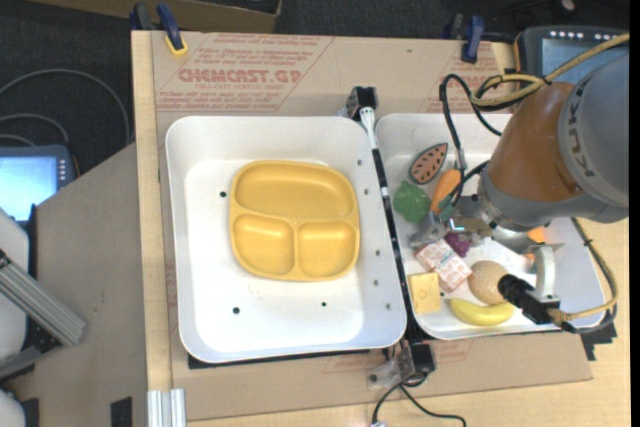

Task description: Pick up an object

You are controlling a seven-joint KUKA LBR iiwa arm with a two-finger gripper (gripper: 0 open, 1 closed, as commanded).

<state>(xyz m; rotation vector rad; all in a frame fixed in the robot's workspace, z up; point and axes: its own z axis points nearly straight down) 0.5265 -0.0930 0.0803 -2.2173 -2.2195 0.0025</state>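
Hovering over the right bin (590, 300), end effector (452, 227) (finger state unclear) sits just above-left of the pink-white packet (443, 264), banana (480, 312) farther toward the bin's near edge.

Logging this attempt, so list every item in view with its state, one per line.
Yellow tray: lying flat in the left bin, compartments facing up.
Banana: lying flat near the right bin's front edge.
Potato: resting just behind the banana.
Green toy: lying by the divider.
Carrot: lying tilted, partly under the arm.
Yellow block: lying flat.
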